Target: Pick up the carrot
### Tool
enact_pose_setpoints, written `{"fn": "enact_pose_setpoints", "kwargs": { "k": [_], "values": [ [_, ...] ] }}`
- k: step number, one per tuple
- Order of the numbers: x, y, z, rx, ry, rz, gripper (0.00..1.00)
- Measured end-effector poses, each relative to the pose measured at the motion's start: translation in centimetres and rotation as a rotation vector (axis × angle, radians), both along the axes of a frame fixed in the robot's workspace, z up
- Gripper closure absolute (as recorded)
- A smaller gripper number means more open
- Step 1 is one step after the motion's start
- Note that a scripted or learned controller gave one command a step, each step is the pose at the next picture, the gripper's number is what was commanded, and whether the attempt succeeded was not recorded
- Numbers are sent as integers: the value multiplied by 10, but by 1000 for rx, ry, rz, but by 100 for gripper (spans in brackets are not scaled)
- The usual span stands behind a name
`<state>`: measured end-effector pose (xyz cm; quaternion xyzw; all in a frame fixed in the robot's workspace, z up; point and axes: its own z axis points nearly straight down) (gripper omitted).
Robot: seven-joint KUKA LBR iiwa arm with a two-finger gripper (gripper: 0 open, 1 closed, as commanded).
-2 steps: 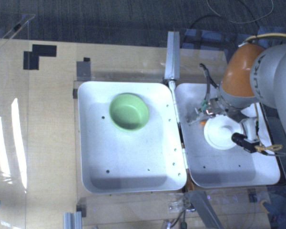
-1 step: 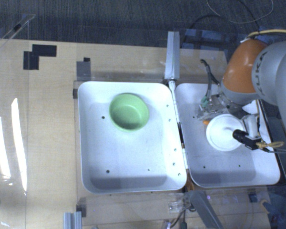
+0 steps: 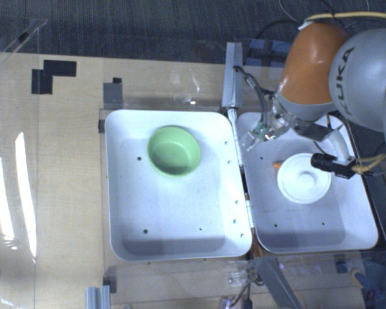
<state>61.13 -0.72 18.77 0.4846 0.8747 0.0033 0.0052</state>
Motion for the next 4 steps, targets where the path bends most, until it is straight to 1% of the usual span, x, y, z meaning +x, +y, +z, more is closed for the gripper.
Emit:
{"fn": "enact_pose_setpoints", "kwargs": {
  "k": [1, 2, 3, 4],
  "values": [
    [-16, -11, 57, -2, -3, 122, 100],
    [-16, -11, 56, -2, -3, 121, 0],
    [-14, -82, 40, -2, 2, 23, 0],
    [13, -84, -60, 0, 7, -104, 0]
  ]
}}
